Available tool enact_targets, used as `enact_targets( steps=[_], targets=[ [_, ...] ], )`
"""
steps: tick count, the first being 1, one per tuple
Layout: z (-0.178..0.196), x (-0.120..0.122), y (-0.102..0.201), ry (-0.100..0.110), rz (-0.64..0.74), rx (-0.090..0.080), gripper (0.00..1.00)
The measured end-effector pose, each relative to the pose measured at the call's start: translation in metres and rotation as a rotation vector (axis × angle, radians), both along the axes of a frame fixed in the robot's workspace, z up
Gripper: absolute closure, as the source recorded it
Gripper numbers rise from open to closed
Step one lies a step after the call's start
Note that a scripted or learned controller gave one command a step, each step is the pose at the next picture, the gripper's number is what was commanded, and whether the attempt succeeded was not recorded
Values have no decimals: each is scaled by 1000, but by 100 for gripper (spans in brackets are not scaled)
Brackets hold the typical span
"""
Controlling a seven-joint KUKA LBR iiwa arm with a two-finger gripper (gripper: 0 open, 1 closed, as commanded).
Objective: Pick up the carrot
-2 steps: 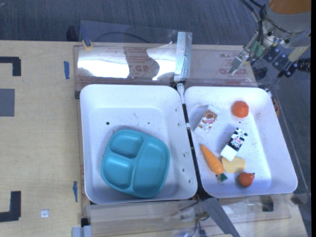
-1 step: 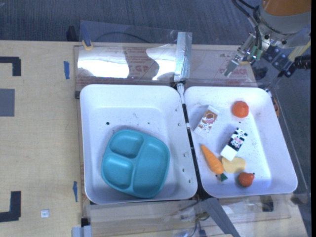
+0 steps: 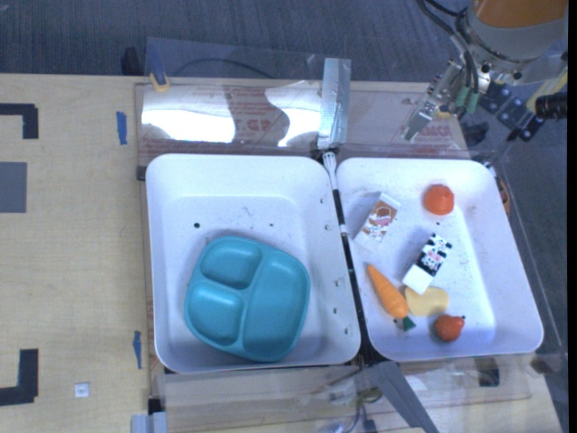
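Carrot [image 3: 388, 291] lies in the right bin [image 3: 514, 269], near its left wall, tip pointing up-left, green end just beside a yellow piece [image 3: 431, 301]. I see the gripper [image 3: 431, 111] hanging above the bench beyond that bin's far edge, well apart from the carrot; I cannot tell its state. A teal plate [image 3: 248, 298] sits in the left bin [image 3: 171, 206].

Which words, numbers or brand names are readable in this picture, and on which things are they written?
None can be read.
Small white carton: a red and brown printed picture, any lettering too blurred.
Black and white carton: a patchy print, no legible text.
Clear panel behind the bins: faint reddish marks, unreadable.
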State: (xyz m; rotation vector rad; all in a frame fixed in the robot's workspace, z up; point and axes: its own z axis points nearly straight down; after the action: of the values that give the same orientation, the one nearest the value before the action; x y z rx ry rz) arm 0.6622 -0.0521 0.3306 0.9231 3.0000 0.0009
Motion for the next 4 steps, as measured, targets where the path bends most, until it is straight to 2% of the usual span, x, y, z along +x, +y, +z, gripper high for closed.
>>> enact_targets(
  steps=[1,2,3,4],
  targets=[
    [-10,-6,1,1,21,0,100],
    [-18,-3,-16,1,98,0,100],
    [-14,-14,-2,-1,174,0,100],
    [-6,-7,-11,-6,290,-2,100]
  ],
)
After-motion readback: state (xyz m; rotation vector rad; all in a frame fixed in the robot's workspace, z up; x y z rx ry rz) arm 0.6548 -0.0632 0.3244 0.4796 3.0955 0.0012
